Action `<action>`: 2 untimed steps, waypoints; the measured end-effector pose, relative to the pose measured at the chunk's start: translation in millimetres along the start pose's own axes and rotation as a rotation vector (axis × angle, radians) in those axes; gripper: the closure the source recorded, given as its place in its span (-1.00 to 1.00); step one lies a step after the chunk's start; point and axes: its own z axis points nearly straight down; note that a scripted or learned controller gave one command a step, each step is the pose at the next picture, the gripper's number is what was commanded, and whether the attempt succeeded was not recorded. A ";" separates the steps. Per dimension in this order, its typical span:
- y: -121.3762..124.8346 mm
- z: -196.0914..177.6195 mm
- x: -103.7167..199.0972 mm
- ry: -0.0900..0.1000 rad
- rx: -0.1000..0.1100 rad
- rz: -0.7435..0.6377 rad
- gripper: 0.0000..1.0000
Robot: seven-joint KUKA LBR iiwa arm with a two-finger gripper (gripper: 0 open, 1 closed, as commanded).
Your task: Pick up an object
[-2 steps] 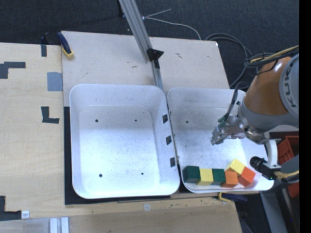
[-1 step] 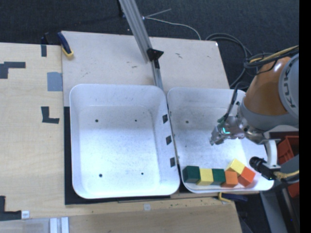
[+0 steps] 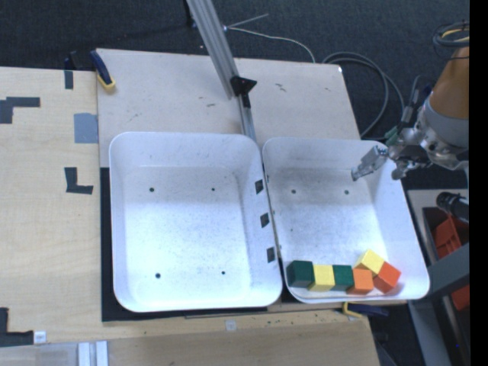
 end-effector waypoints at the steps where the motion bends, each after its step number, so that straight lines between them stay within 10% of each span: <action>1: -2.2 -5.6 3.8 0.004 0.011 -0.003 1.00; 2: -2.4 -5.0 3.7 0.004 0.012 -0.003 -1.00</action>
